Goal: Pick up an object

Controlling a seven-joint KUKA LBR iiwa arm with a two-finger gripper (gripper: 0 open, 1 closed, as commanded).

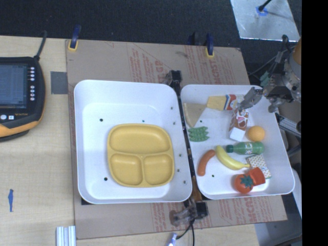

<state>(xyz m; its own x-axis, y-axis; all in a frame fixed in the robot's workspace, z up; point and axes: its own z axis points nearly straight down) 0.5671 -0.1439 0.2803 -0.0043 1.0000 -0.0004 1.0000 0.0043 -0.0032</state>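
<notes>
The right bin [287,158] holds several toy foods: a pale cheese wedge [191,114], a yellow block [216,102], a red and white carton [239,123], an orange [255,133], a green bottle [246,148], a banana [228,159], a sausage [206,162], green pea pods [198,134] and a red tomato [243,184]. My gripper [261,102] hangs over the bin's far right corner, just above and right of the carton. Its fingers [250,97] are spread open with nothing between them.
The left bin [92,106] carries a yellow divided plate [140,154]. A handheld control pendant [18,97] lies on the bench at the far left. Clamps [174,78] sit between the bins at the back and front. The arm's wrist [292,76] stands at the right edge.
</notes>
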